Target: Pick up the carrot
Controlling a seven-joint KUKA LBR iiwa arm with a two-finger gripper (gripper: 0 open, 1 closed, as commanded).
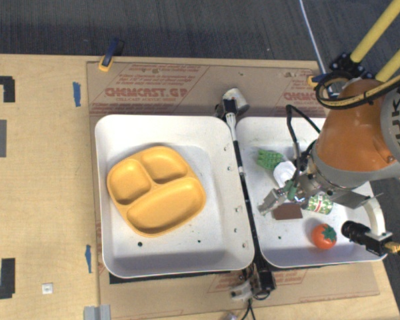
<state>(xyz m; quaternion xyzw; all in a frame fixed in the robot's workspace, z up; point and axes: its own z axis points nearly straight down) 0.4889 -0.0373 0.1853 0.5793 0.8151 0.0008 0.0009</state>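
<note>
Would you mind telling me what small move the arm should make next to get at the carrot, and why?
Probably a short shift toward the orange-red carrot, then a descent. The gripper hangs over the brown block in the right bin, while the carrot lies apart from it, nearer the bin's front edge, with nothing seen between the fingers.

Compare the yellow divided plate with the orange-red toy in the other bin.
The yellow divided plate is large, flat, with three compartments; the orange-red toy is small, rounded, with a green top. The plate lies in the left bin, the toy in the right bin beside the arm. Both rest on white bin floors.
</note>
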